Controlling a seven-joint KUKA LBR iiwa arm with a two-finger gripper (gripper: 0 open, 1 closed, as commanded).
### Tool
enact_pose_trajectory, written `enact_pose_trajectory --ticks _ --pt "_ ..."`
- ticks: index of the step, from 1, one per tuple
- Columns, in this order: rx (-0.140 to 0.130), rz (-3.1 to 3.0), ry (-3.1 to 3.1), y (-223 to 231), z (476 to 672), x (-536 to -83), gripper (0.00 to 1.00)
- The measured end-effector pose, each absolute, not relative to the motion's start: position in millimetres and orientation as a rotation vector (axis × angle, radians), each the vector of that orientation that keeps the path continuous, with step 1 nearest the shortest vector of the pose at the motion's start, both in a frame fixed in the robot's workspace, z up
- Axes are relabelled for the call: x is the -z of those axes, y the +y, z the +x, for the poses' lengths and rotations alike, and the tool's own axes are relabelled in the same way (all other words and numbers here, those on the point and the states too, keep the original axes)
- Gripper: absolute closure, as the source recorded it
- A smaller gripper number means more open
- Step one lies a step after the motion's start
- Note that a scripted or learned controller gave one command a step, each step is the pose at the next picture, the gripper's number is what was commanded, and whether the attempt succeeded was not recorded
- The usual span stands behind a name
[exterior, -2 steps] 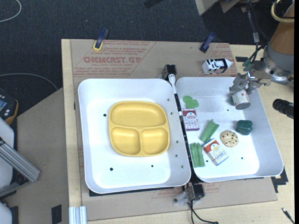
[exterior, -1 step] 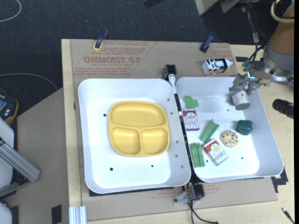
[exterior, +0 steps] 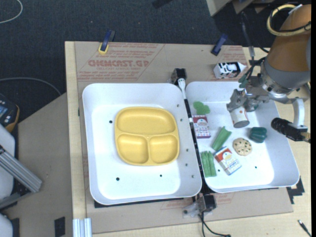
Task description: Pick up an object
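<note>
In the right bin [exterior: 281, 174], you are looking at the tool [exterior: 240, 104] hanging over the upper middle of that bin's floor, with the grey arm [exterior: 289, 48] and its orange band reaching in from that bin's upper right corner. Directly under the tool, a small white cylinder with a brownish end [exterior: 240, 118] is lying on the floor of the right bin, and it is sitting so close beneath the fingers that you cannot tell whether they are clenched on it, merely touching it, or spread apart; the slanted view is not showing the gap. Just below and right of that cylinder, toward the right bin's outer wall, a dark green lump [exterior: 257, 134] is resting, and beside it, a little nearer the bin's middle, a round cookie [exterior: 242, 146] is lying flat. Near the right bin's lower middle, a red-and-white carton [exterior: 228, 161] is lying tilted, with a green pod [exterior: 221, 138] just above it and a second green piece [exterior: 208, 163] lying along the bin's left wall. Higher along that same wall, a small red packet [exterior: 201, 126] is sitting under a pale green piece [exterior: 201, 107]. Across that left wall, the left bin [exterior: 98, 147] is carrying a yellow divided plate [exterior: 146, 135] on the counter [exterior: 74, 73].
</note>
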State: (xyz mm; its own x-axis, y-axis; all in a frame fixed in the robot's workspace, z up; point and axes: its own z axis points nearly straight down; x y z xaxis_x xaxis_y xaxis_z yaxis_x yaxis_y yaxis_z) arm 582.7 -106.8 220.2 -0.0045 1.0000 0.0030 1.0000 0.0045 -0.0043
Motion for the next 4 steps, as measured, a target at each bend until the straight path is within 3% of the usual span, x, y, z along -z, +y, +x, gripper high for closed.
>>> enact_pose_trajectory --ticks 1,2,3,4 --pt "-0.002 -2.217 -2.221 -71 561.0 -220 1.0" --pt "-0.003 -2.215 -2.221 -34 525.8 -218 1.0" --pt "0.004 -2.22 -2.225 -16 526.2 -235 1.0" --pt "-0.004 -2.219 -2.219 -10 525.7 -216 1.0"
